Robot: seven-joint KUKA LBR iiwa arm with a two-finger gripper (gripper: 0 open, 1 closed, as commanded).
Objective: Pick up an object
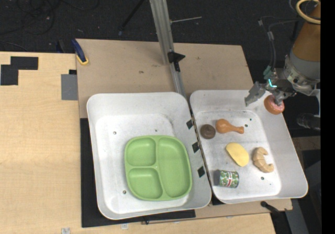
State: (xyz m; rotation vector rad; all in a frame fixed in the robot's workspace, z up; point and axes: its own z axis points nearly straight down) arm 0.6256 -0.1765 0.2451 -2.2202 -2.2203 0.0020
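You are looking at two white bins sitting side by side on the bench (42, 138). The left bin (104, 118) is carrying one green divided plate (157, 167) with three compartments. The right bin (282, 138) is holding five loose things: one dark brown round piece (208, 131), one orange drumstick-shaped toy (229, 127), one yellow lemon-like piece (237, 154), one tan croissant-like piece (263, 159) and one small green can (228, 178).

Taking the drumstick as your landmark: it is lying flat with its long axis running left to right, the fat end pointing at the brown piece just beside it and the thin end pointing toward the bin's right wall. The yellow piece is lying just below it, the croissant below and to its right, and the can further below, on its side near the front rim.

The gripper (268, 97) is hanging up and to the right of the drumstick, over the bin's far right rim. One reddish-orange round object (274, 104) is sitting at its tip; you cannot tell whether it is clamped there.
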